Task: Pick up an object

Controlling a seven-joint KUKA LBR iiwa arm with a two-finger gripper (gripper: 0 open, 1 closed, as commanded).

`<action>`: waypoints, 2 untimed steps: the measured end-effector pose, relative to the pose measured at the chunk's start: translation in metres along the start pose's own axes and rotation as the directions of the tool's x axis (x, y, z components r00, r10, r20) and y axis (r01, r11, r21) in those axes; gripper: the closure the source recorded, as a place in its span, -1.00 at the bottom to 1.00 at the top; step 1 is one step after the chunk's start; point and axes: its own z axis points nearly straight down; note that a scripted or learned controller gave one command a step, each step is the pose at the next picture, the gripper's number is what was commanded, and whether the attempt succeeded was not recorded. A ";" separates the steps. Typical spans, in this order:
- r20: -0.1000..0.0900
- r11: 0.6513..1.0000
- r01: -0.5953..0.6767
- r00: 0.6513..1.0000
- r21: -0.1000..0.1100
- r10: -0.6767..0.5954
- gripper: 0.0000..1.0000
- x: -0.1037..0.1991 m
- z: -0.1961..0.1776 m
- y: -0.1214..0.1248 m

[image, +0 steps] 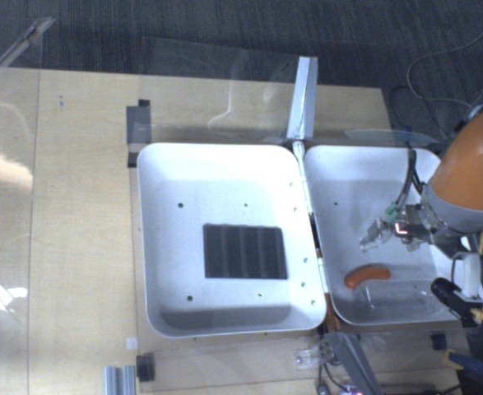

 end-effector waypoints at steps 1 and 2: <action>0.001 0.999 0.046 0.999 -0.009 -0.046 -1.00 0.015 0.070 -0.011; 0.003 0.999 0.047 0.999 -0.020 -0.047 1.00 0.015 0.057 -0.007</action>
